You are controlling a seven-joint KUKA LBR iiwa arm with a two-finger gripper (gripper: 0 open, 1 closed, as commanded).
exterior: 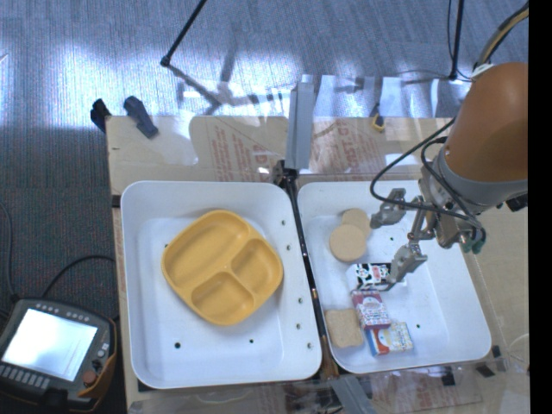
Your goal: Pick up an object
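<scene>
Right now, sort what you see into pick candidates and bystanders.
For the job:
gripper
black-and-white carton
red carton
blue-edged packet
two round tan discs
square cracker
right bin

Lying about:
yellow divided plate
left bin
teach pendant

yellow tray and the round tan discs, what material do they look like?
Yellow tray: likely molded plastic, smooth, soft sheen, rounded compartment walls. Round tan discs: matte and uniform, probably toy food in plastic or foam; can't tell which.
</scene>
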